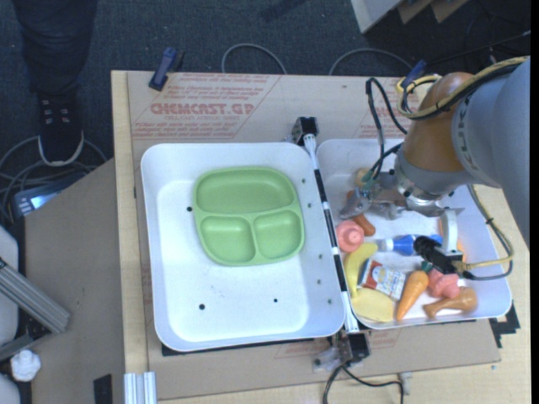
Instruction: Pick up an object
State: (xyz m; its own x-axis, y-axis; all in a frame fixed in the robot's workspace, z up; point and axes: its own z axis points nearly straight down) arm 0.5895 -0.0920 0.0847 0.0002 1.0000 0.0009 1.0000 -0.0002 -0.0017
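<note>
**Ana:** Looking at the right bin point(497, 297), which piece would you take? The task names no special one.

**Ben:** All the toys lie in that bin: a pink piece point(349, 236), a small orange-red sausage point(364, 224), a banana point(358, 269), a flat printed packet point(386, 279), a carrot point(410, 292), a blue-capped tube point(402, 245) and one more pink piece point(446, 285). I would choose the pink piece or the sausage, because they lie nearest to the gripper point(370, 199).

**Ana:** How will they behave, do you think?

**Ben:** They look like hollow plastic play food, so I judge them light, stiff and a little slippery, not fragile. Round shapes can roll away under the tool. The best place to take hold is across the narrow middle. The carrot is tapered, so I would take it at the thick end. The packet lies flat and is hard to get under.

**Ana:** And the tool now?

**Ben:** It is low over the upper left part of the right bin, just above the sausage. The wrist and cables cover the tip, so how far it is open I cannot tell, and I see nothing held in it.

**Ana:** And the left bin point(168, 310)?

**Ben:** It holds a green divided tray point(248, 213), well apart from the tool.
</note>
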